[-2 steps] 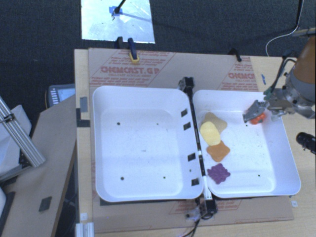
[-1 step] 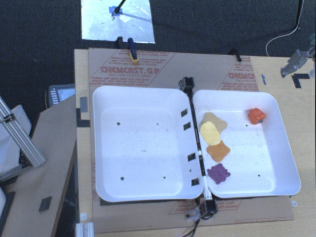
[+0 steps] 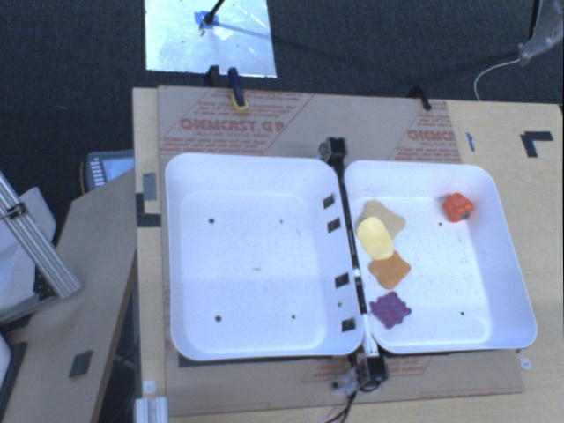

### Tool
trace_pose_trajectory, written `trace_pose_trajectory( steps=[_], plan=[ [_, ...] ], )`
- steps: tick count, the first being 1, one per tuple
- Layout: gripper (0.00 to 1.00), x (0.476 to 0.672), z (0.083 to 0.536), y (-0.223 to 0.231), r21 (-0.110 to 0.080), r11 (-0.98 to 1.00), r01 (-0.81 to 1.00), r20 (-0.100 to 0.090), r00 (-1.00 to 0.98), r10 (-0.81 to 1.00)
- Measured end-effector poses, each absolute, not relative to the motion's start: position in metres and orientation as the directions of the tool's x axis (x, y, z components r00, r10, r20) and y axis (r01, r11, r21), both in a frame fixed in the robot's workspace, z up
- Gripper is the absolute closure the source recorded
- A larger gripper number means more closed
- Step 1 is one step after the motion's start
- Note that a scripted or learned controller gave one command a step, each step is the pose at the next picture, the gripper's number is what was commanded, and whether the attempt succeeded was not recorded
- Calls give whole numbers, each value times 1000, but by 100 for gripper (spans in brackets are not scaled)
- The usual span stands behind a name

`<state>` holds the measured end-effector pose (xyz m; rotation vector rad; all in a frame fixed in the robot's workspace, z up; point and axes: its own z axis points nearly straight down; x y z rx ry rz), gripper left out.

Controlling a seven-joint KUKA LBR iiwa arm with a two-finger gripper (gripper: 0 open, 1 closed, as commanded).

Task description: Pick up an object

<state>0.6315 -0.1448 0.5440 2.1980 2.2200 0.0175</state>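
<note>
Dark carpeted floor (image 3: 70,60) surrounds a pale worktop (image 3: 538,148) laid with printed cardboard (image 3: 264,122); two shallow white bins sit on it side by side, touching along a clipped centre seam.

Progress: nothing lifted yet, as far as can be judged. All objects lie in the right bin (image 3: 493,271), none raised. State of the jaws: cannot tell. The whole pick appears to remain: approach, descend, close, lift.

Candidates:
- red-orange object (image 3: 456,206), alone near the far right corner, well apart from the rest. Likely the easiest target.
- yellow rounded object (image 3: 374,237), close to the seam wall, overlapping a flat tan piece (image 3: 385,215).
- orange flat piece (image 3: 390,270), touching the yellow one on its near side.
- purple knobbly cluster (image 3: 390,308), just beside the orange piece, nearest the front.

Left bin (image 3: 176,236): bare white floor with a few small dark dots.

Obstacles: the cluster by the seam is crowded, and the bin wall and black clips (image 3: 335,226) may hinder a descent there.

Surroundings: shiny metal sheet (image 3: 210,23) on the floor beyond the worktop, aluminium rail (image 3: 35,245) at left, white cable (image 3: 502,64) upper right.
</note>
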Motion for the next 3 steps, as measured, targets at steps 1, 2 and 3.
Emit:
trace_pose_trajectory(
  steps=[1,2,3],
  plan=[
    [0,670,504,-62,2,12,1000,2,-12,1000],
    [0,669,524,10,4,11,1000,2,-11,1000],
    [0,668,536,85,4,10,1000,2,-10,1000]
  ],
)
